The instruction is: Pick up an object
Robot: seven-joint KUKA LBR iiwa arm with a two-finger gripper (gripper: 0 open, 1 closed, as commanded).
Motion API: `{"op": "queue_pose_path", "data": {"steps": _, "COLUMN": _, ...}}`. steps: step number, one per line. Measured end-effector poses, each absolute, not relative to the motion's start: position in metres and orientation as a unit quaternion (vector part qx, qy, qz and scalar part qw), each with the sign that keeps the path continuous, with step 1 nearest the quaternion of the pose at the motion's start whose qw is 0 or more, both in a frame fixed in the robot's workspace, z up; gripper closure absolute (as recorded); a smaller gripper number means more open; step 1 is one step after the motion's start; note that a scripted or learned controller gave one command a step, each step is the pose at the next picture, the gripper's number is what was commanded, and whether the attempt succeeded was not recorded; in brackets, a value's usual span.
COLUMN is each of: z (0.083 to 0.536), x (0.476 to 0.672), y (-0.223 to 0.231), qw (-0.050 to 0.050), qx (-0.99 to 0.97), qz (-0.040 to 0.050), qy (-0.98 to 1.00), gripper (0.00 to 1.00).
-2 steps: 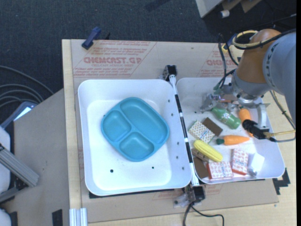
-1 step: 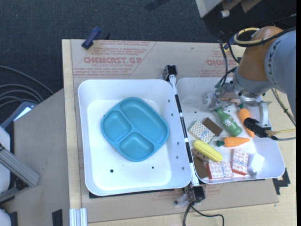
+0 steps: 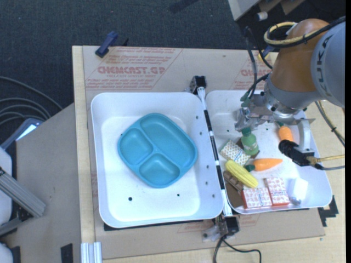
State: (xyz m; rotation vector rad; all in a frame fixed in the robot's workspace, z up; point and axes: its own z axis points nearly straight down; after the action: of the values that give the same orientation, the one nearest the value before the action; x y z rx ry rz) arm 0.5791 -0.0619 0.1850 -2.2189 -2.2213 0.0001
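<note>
My gripper (image 3: 248,123) hangs low in the right bin (image 3: 219,106), at its middle back. Directly in front of it, touching or nearly touching, stands a small green bottle (image 3: 250,143) with a pale cap. Beside the bottle lie a checkered packet (image 3: 232,151), a yellow corn cob (image 3: 241,173) and an orange carrot (image 3: 267,164). Two red boxes (image 3: 265,194) and a white piece (image 3: 299,188) rest at the bin's front. A small orange thing (image 3: 285,133) lies just right of the gripper.
The left bin (image 3: 104,147) holds a blue divided plate (image 3: 157,149) near its middle. A ridge with black clips (image 3: 198,83) separates the two bins. The grey and orange arm (image 3: 299,64) covers the right bin's back right corner.
</note>
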Motion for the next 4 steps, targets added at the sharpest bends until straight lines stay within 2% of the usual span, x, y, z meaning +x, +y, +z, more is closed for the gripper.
{"op": "queue_pose_path", "data": {"steps": 1, "z": 0.224, "x": 0.554, "y": -0.004, "qw": 0.000, "qx": -0.707, "qz": 0.0000, "qy": -0.708, "gripper": 1.00}}
{"op": "queue_pose_path", "data": {"steps": 2, "z": 0.224, "x": 0.554, "y": -0.005, "qw": 0.000, "qx": -0.707, "qz": 0.0001, "qy": -0.707, "gripper": 0.00}}
{"op": "queue_pose_path", "data": {"steps": 3, "z": 0.189, "x": 0.604, "y": -0.072, "qw": -0.001, "qx": -0.707, "qz": 0.0002, "qy": -0.707, "gripper": 0.00}}
{"op": "queue_pose_path", "data": {"steps": 4, "z": 0.106, "x": 0.589, "y": -0.121, "qw": -0.005, "qx": -0.707, "qz": -0.0026, "qy": -0.707, "gripper": 0.00}}
